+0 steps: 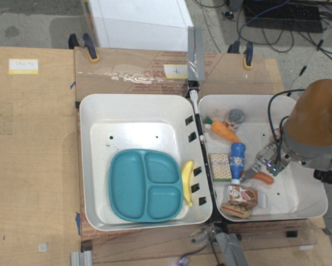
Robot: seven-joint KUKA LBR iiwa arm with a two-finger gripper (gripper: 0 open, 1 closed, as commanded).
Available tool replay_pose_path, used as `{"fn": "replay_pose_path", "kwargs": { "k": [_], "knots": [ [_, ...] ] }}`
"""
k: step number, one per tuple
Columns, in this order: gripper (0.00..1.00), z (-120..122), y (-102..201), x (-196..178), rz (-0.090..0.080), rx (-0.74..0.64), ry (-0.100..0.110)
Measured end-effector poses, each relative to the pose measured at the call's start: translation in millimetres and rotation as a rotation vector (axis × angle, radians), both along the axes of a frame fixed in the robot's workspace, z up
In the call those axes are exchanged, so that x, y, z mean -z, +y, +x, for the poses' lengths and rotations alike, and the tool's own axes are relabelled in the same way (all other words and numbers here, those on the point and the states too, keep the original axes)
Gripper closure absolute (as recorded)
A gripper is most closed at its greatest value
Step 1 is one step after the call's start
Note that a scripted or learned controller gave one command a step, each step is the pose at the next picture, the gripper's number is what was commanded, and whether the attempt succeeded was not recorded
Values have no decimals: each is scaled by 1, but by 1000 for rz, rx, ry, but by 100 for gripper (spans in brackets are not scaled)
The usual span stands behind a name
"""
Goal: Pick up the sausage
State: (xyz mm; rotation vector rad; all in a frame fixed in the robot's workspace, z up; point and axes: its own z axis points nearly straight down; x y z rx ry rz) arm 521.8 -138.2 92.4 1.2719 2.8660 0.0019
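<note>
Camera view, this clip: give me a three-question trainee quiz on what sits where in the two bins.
1. True or false: the teal divided plate lies in the left bin.
2. Which item lies beside the plate's right edge? A) the banana B) the carrot C) the blue bottle
3. Fill in: the gripper is down in the ____ bin, right by the orange-red sausage.

Key
1. True.
2. A; the carrot and the blue bottle lie in the right bin.
3. Right. Whether the sausage is actually between the gripper's fingers cannot be made out.
</note>
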Motion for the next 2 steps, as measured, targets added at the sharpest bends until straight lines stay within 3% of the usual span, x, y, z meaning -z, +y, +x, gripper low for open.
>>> {"fn": "replay_pose_path", "kwargs": {
  "k": [1, 2],
  "knots": [
    [100, 0, -3, -11, 0, 9, -6],
    [100, 58, 53, -100, 1, 51, 2]
  ]
}}
